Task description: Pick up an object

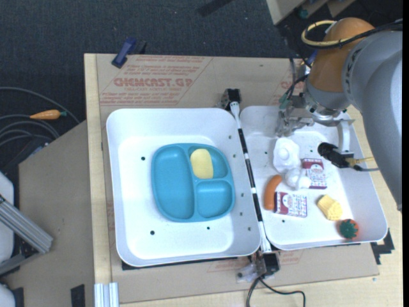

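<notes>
Gripper [289, 121] hung over the right bin [367, 200], just above the white bottle [285, 153]; whether it was released or clenched could not be told. A straight descent centred on the bottle, clear of the red carton [314, 173], looked wisest. Bench cardboard [160, 75] read "CHEMCAST"; the carton labels were illegible.

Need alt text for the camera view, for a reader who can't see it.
A grey robot arm reaches from the right over the right white bin, which holds small toy foods and cartons. The left white bin holds a blue divided tray with a yellow piece in one compartment.
</notes>
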Robot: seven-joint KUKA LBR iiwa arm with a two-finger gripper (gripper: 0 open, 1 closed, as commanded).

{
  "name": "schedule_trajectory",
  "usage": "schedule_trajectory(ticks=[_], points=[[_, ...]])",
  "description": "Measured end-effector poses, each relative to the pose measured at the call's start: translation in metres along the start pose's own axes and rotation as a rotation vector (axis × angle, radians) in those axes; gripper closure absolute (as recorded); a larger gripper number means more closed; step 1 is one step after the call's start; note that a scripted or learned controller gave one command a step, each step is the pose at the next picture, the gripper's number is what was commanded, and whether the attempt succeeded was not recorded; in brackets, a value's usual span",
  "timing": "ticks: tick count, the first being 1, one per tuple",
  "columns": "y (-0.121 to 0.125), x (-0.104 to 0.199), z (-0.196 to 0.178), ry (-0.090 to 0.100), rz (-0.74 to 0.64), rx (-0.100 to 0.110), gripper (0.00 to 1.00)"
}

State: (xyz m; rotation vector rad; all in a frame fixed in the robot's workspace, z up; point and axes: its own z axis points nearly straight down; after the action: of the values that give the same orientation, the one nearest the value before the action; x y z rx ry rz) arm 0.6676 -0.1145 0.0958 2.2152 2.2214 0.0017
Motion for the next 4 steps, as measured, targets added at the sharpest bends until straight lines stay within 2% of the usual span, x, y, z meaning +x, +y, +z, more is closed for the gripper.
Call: schedule_trajectory(ticks=[1,2,3,4], points=[[0.0,0.0,0.0,0.0,0.0,0.001,0.0],[-0.001,0.019,0.011,0.003,0.002,0.006,0.0],[0.0,0.019,0.0,0.002,0.001,0.004,1.0],[0.0,0.019,0.0,0.001,0.001,0.004,0.0]])
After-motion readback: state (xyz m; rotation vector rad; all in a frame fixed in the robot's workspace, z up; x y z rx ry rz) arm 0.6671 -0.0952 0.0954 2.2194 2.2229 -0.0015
